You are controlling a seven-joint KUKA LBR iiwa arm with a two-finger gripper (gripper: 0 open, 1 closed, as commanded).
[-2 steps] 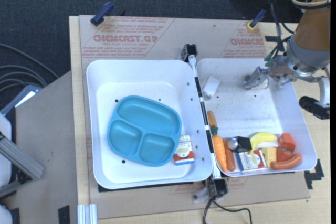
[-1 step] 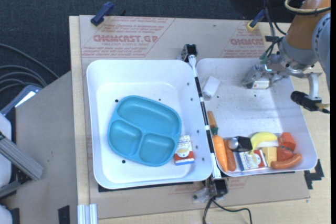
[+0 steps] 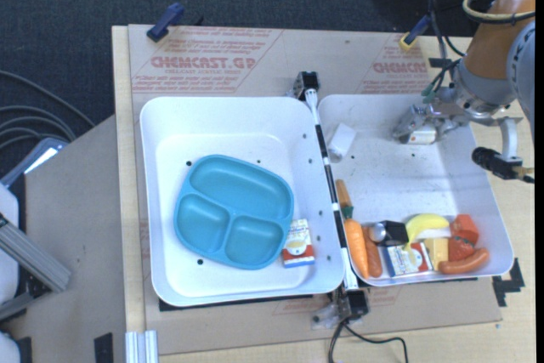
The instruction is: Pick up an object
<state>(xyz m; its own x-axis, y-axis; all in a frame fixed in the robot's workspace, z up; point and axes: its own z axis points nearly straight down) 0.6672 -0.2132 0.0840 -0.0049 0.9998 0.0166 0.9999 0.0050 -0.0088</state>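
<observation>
1. Grey metal gripper (image 3: 414, 128) is seen low over the far part of the right bin (image 3: 489, 208); whether its jaws are apart or together cannot be told.
2. Toy food (image 3: 416, 244) is heaped at that bin's near edge, well apart from the gripper.
3. A blue divided plate (image 3: 231, 210) and a small carton (image 3: 298, 242) are held in the left bin (image 3: 161, 183).

place: robot lab | bench (image 3: 212, 64): protective film printed CHEMCAST GP, held by blue clamp (image 3: 164, 22) | bins (image 3: 161, 183): two white, side by side, hold toy food (image 3: 416, 246) and a blue plate (image 3: 231, 210) | arm (image 3: 497, 38): grey and orange, cabled | floor: dark carpet, loose cables (image 3: 34, 110) at left
</observation>
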